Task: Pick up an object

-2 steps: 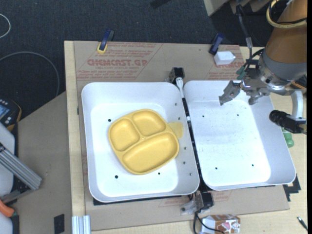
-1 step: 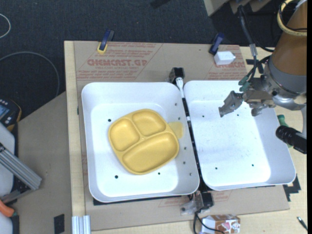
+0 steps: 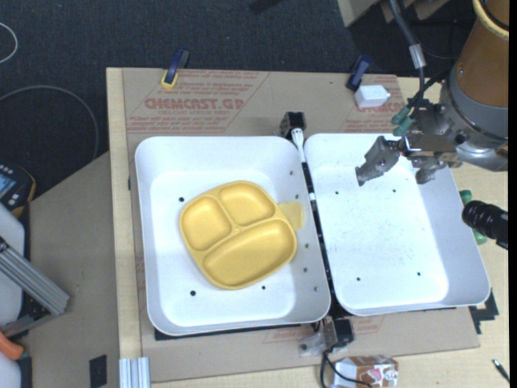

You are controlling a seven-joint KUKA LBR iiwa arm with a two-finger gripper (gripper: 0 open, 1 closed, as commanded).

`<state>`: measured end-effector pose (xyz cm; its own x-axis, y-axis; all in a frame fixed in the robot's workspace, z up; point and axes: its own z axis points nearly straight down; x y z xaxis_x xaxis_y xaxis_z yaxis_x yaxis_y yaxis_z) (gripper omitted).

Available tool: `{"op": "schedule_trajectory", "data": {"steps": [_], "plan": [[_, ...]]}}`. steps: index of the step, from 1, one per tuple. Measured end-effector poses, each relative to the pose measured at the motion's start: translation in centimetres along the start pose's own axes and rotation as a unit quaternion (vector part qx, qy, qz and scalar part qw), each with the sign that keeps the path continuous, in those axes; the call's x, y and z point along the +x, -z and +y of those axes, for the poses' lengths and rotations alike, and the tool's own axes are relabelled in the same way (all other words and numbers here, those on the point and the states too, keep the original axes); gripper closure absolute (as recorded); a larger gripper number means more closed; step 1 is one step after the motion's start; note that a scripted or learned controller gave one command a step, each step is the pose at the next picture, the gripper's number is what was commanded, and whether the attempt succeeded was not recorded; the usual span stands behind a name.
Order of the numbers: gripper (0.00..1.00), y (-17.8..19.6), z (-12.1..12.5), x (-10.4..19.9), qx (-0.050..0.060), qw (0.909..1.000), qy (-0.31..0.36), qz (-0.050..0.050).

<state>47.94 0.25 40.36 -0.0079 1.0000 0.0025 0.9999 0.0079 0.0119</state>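
A yellow divided plate [image 3: 237, 234] lies in the left bin [image 3: 153, 217], toward the bench's left side. The gripper [image 3: 400, 162] hovers over the right bin [image 3: 388, 249], jaws spread wide, holding nothing.

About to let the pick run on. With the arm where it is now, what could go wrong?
1. The gripper hangs over the right bin, while the yellow divided plate lies in the left bin; closing here would likely catch nothing.
2. The plate is wide, shallow and smooth, so a rim grasp may slip.
3. Crossing over, the arm could clip the black clamp at the bins' shared edge.
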Motion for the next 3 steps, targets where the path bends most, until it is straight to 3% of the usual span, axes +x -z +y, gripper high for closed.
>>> {"op": "schedule_trajectory", "data": {"steps": [1, 2, 3], "plan": [[1.0, 0.5, 0.1, -0.3, 0.004, 1.0, -0.003, -0.002], [1.0, -1.5, 0.0, 9.7, 0.008, 1.0, 0.001, 0.0], [1.0, -0.3, 0.1, 9.1, 0.005, 1.0, -0.003, -0.001]]}}
